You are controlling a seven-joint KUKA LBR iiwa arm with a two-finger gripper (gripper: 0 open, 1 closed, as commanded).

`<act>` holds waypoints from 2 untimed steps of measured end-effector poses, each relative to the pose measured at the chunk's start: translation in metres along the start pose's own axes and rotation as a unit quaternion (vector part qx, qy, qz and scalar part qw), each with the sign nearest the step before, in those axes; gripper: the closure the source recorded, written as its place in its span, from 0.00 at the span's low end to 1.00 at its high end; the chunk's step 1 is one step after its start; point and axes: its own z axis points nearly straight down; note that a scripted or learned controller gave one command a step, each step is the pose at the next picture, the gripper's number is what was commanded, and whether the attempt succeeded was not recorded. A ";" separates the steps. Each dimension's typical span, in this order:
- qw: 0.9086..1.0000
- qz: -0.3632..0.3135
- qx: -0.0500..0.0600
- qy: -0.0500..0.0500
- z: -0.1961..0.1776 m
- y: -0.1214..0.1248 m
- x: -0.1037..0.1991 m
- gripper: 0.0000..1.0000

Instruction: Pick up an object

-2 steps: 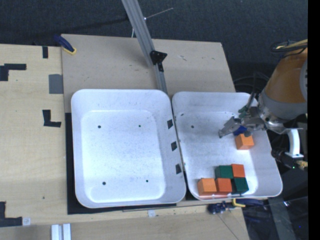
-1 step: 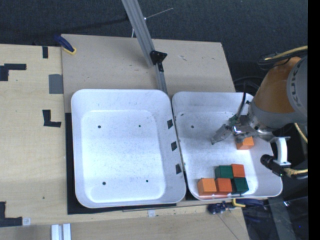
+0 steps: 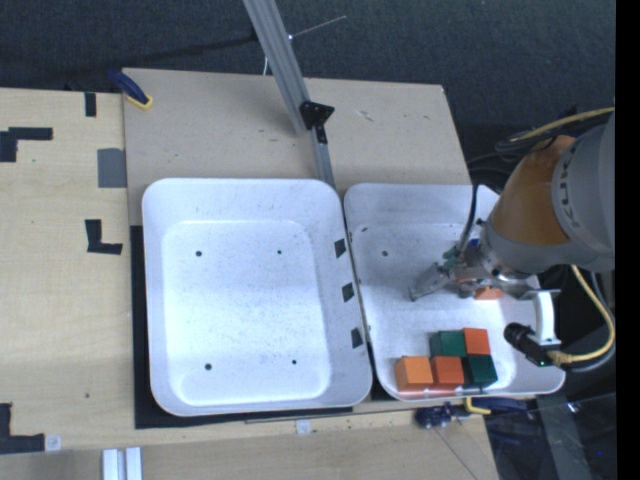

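My gripper [image 3: 425, 286] hangs over the middle of the right bin [image 3: 400, 213], pointing left, with bare white floor beneath it. It holds nothing that I can see. A cluster of blocks lies at the bin's near edge, below and to the right of the gripper: an orange block [image 3: 413, 372], a second orange block [image 3: 448, 370], a green block [image 3: 448, 344], a third orange block [image 3: 477, 341] and a dark green block [image 3: 482, 370]. A small orange-red piece [image 3: 489, 292] peeks out under the wrist.
The left bin [image 3: 240, 298] lies beside the right one, their rims meeting near the centre. A grey metal pole [image 3: 283, 53] slants down from the top toward the bins' far junction. Cables [image 3: 580, 343] loop at the arm's right.
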 end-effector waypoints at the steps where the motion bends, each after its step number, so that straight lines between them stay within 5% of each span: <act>1: 1.000 -0.001 0.000 0.001 -0.011 0.000 0.001 1.00; 2: 1.000 0.000 -0.004 0.000 -0.073 0.007 -0.002 1.00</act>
